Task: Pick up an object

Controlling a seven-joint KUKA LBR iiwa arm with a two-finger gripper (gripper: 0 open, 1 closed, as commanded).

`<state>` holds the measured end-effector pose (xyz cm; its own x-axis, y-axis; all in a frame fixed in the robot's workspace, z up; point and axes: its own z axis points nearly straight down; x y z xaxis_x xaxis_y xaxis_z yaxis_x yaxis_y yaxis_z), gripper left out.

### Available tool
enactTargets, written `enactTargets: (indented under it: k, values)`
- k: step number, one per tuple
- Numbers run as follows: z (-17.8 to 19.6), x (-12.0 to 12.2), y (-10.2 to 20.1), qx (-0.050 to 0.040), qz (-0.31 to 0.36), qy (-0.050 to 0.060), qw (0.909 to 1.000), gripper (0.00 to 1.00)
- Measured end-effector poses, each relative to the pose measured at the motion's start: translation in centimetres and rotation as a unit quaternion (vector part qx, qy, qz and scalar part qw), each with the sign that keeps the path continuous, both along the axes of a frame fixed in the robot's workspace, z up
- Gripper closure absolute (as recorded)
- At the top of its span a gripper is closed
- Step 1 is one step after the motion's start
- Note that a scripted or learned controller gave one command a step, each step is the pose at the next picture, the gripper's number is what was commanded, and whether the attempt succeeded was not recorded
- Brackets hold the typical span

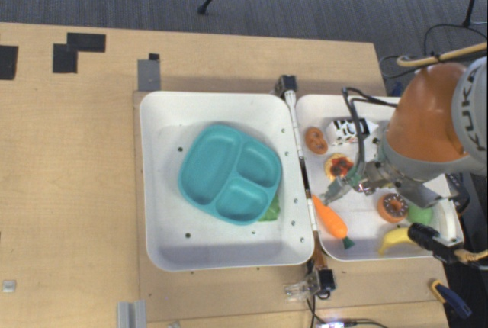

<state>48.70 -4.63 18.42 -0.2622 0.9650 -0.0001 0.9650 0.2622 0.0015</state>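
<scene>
Nearest the cam is my own arm [431, 117], grey w/ the orange band, coming in from the right over the right bin [358, 252]. Left bin [164, 189] holds a teal divided plate [230, 172], tilted, w/ a bit of green [268, 212] poking out under its lower right edge. Then the small stuff, all in the right bin: carrot [331, 220] lying by the divider wall, banana [394, 239] near the front wall, a black-and-white item [347, 129] toward the back, a round orange-brown piece [316, 139] beside it, a red-and-yellow piece [338, 165], a round red patterned piece [393, 205] and a green bit [422, 215] next to that.

Risks as I judge them: things sit close together, so closing could catch two at once or nudge the target away; the carrot is tight to the wall, a finger could hit the rim; round pieces may squirt out.

My gripper [347, 185] hangs low over the bin middle, just below the red-and-yellow piece, above the carrot. Can't tell if it's open or closed, nothing seen held in it
</scene>
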Motion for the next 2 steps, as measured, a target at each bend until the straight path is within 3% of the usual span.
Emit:
enactTargets:
  k: [1, 2]
  values:
    - [-9.4, 0.1, -5.1, -0.0007, -0.034, -0.002, 0.9994, 0.00]
    - [-8.3, 0.3, -5.1, -0.0007, -0.034, -0.004, 0.9994, 1.00]
